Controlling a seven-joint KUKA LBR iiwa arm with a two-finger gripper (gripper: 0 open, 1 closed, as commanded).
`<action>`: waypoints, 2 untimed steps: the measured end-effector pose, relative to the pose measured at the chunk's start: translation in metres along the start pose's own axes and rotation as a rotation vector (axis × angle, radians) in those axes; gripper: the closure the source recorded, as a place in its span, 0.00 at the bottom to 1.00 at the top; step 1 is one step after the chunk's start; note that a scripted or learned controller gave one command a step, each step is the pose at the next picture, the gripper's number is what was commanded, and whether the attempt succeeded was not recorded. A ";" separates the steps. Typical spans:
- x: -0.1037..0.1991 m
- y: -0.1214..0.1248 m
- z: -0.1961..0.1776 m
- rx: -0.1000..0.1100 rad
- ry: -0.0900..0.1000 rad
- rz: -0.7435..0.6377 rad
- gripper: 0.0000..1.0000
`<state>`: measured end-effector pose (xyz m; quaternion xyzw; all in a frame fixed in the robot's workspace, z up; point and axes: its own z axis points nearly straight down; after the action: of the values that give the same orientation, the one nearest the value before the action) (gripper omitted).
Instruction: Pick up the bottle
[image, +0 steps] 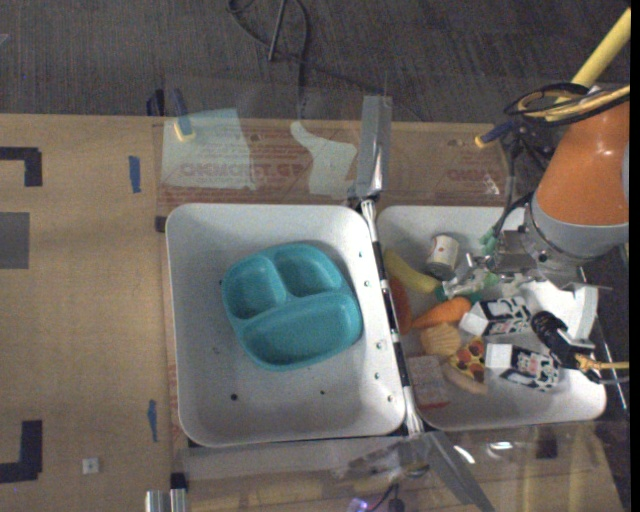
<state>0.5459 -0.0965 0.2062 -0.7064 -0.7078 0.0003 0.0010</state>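
Note:
In the right bin (590, 405), a small pale cylinder with a dark round top (443, 251) stands near the back left; it may be the bottle, but I cannot tell for sure. My gripper (480, 272) hangs low over the middle of this bin, just right of that cylinder and above the heap of toy food. The grey wrist and orange band (585, 175) rise behind it to the right. Nothing can be seen held by the gripper.
The right bin also holds a yellow banana (410, 271), an orange carrot (440, 312), a cookie (440, 340), a pizza slice (466, 366) and two white patterned cartons (505, 318) (527, 366). A teal divided plate (290, 305) lies in the left bin (200, 390).

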 end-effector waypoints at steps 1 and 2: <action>-0.062 0.028 0.063 -0.002 -0.001 0.079 0.00; -0.109 0.044 0.112 -0.004 0.004 0.263 0.00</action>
<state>0.5903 -0.2050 0.0944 -0.7932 -0.6089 -0.0024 0.0010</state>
